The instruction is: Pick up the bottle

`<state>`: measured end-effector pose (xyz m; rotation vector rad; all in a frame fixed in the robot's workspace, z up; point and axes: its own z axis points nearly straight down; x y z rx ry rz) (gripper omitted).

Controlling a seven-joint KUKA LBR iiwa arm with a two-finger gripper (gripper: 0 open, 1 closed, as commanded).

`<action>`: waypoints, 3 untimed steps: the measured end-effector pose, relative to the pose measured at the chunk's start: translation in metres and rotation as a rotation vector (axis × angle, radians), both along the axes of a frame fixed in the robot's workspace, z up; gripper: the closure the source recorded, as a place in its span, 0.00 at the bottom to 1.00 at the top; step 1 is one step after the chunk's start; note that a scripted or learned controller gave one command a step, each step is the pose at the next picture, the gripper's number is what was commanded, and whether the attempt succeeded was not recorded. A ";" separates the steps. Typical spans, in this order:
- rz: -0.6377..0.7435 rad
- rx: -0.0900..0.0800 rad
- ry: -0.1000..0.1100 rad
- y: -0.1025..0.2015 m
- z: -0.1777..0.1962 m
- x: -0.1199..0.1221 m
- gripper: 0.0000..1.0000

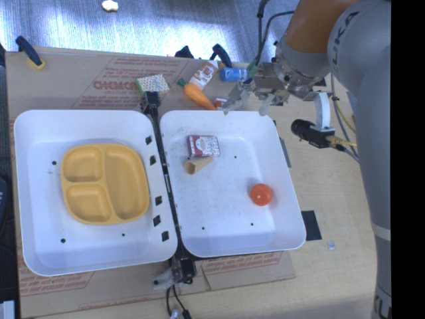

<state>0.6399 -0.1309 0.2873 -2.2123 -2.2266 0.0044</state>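
A small bottle point(205, 76) with a white and orange label lies on the cardboard behind the right bin point(285, 198), outside its far rim. My gripper point(250, 104) hangs over that bin's far edge, to the right of the bottle and a little nearer the camera. Its fingers stand open with nothing between them. The bottle is apart from the gripper.
An orange carrot point(198, 96) lies just in front of the bottle, with a blue object point(232, 74) to its right. The right bin holds a red box point(202, 145), a tan cone point(197, 165) and an orange ball point(261, 194). A yellow divided plate point(104, 181) sits in the left bin point(26, 178).
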 end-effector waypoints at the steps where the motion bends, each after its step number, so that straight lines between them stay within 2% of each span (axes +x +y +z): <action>1: 0.005 0.000 0.002 0.001 0.010 0.000 1.00; 2: -0.093 0.000 0.002 0.052 -0.061 -0.063 1.00; 3: -0.196 0.000 0.003 0.055 -0.097 -0.144 1.00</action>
